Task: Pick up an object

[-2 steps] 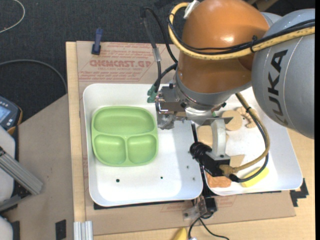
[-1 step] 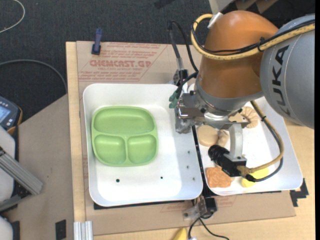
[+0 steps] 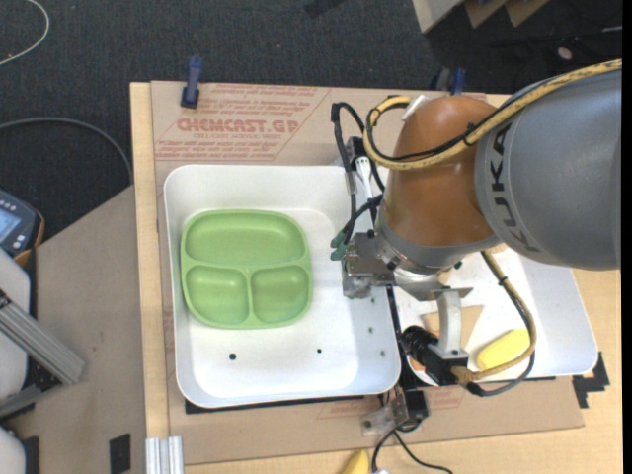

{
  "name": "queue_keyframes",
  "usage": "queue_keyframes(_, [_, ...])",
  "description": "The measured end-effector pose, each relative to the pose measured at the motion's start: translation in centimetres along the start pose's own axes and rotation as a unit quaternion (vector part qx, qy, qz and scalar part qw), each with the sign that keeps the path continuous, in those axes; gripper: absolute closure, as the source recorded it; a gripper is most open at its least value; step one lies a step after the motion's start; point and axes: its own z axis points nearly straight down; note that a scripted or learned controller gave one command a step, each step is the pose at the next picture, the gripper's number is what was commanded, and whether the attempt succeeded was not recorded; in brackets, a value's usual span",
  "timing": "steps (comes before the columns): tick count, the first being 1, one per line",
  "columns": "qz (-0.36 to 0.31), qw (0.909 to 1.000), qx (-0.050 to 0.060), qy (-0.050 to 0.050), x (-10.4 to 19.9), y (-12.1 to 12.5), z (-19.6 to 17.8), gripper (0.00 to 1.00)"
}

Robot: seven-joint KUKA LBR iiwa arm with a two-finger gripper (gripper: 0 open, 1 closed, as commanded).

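Just right: yellow object (image 3: 502, 349), oblong, smooth.

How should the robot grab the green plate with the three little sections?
Best bet is the green plate's raised outer rim, coming straight down from above. It lies flat in the left bin, so its wide body is too broad to pinch, while the thin rim gives two fingers something to close on. The right-hand rim is probably easiest, since it faces the arm and has bare bin floor beside it.

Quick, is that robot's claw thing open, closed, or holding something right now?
End effector: cannot be told; the arm's wrist covers it from above.
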Motion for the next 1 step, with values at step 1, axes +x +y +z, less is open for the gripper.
queue_keyframes(1, [0.0, 1.0, -0.009, 0.001, -3.59, 2.66, -7.83, 1.0])
